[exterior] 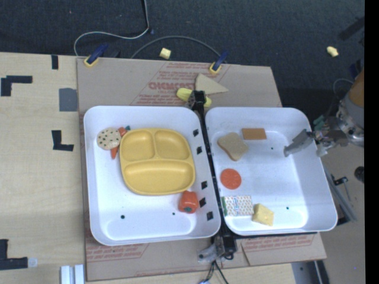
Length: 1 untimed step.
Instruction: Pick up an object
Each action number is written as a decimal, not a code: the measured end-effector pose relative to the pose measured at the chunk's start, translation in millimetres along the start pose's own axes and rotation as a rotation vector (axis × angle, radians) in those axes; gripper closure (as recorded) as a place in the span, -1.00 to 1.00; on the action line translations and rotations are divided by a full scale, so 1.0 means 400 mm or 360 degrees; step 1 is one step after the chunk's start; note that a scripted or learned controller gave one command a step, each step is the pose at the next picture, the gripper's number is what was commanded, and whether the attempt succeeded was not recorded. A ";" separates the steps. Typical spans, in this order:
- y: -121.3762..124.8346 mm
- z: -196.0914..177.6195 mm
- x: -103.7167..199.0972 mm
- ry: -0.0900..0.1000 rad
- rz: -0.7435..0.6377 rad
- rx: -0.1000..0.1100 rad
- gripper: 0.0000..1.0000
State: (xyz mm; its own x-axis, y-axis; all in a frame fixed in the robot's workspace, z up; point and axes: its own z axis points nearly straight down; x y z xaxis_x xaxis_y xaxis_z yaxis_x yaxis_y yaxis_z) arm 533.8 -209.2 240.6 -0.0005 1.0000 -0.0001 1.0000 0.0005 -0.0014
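Hovering at the right white bin's [308, 176] three-o'clock rim, the grey gripper [294, 145], fingers' state indiscernible, holds nothing; next, descend over the tan bread slice [232, 146] at nine o'clock.

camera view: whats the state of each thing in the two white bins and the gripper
yellow plastic divided plate: flat in left white bin, compartments bare
round speckled cookie: flat, left of plate
red toy pepper: touching plate's lower right edge
tan bread slice: flat in right white bin
brown rectangular cracker: flat
flat orange-red disc: flat
patterned white packet: flat
pale yellow cheese chunk: beside packet
gripper: above right bin's right side, holding nothing
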 end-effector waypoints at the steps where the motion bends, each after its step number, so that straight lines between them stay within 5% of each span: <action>1: 0.147 0.155 0.145 0.0003 -0.0011 0.0002 -1.00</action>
State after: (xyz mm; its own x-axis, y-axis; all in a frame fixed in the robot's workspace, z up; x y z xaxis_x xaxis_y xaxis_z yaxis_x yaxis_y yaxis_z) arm 592.4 -151.3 178.4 -0.0077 1.0000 0.0016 1.0000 0.0077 -0.0026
